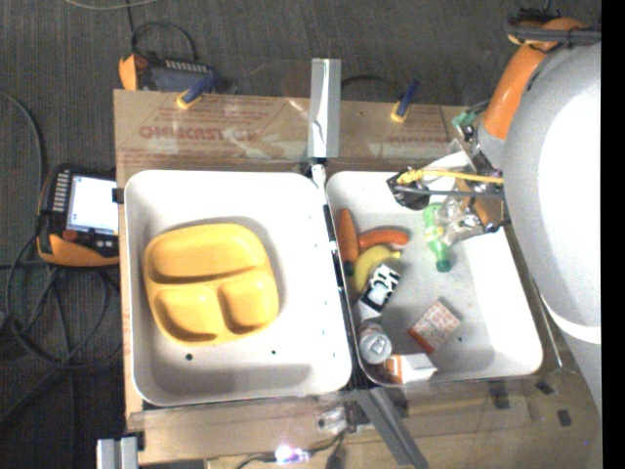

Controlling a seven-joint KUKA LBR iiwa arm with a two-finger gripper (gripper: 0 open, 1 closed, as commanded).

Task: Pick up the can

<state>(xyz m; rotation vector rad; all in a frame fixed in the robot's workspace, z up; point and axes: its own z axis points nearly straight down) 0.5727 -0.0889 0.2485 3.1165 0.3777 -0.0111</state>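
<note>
Small silver metal can (373,344), top facing the camera, sits at the near-left corner of the right white plastic bin (508,350), well apart from the gripper (444,213) and diagonally toward the camera and left from it. Touching or just beside the can: small white-and-orange carton (410,367) on its right, black-and-white packet (380,287) on the side toward the gripper. Bin wall tight on its left.

Handling guess: rigid thin metal, light, smooth and a bit slippery, round so it may roll if tipped. Best hold looks like across the body sides, on the axis free of wall and carton; crowding makes that tight.

Arm: grey, orange band, reaches in from the right, wrist over the bin's far end. Whether the tool is spread or pressed together: cannot tell, too cluttered there. A green item (437,234) lies right under it.
</note>
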